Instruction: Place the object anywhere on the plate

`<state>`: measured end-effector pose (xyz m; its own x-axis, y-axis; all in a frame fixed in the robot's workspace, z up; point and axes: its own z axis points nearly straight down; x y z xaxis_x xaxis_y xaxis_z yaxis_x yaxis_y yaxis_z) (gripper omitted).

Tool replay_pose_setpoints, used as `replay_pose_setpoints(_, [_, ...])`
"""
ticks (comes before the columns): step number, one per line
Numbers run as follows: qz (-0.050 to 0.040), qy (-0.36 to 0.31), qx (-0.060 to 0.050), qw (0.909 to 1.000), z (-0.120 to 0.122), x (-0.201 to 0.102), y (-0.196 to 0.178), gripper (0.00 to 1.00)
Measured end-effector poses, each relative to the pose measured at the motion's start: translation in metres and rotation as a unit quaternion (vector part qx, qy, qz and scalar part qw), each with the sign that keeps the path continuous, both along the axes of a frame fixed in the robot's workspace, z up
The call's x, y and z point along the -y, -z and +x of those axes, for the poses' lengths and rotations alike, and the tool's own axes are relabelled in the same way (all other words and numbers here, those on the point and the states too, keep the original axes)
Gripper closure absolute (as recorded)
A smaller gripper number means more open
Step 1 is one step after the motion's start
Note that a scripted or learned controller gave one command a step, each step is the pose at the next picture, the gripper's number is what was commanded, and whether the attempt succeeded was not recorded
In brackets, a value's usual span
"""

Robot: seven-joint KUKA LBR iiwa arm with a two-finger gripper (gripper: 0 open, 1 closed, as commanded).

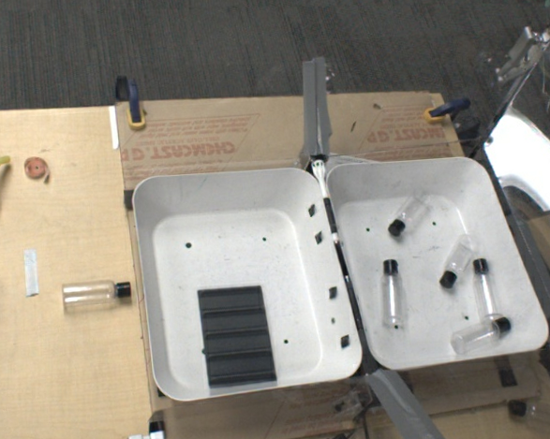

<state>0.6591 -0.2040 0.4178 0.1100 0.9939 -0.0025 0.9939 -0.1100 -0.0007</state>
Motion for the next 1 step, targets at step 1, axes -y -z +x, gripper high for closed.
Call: replay_pose_setpoints(1, [0.0001, 0.027, 0.000, 0.9996, -0.0242, 0.0127, -0.0232, 0.00])
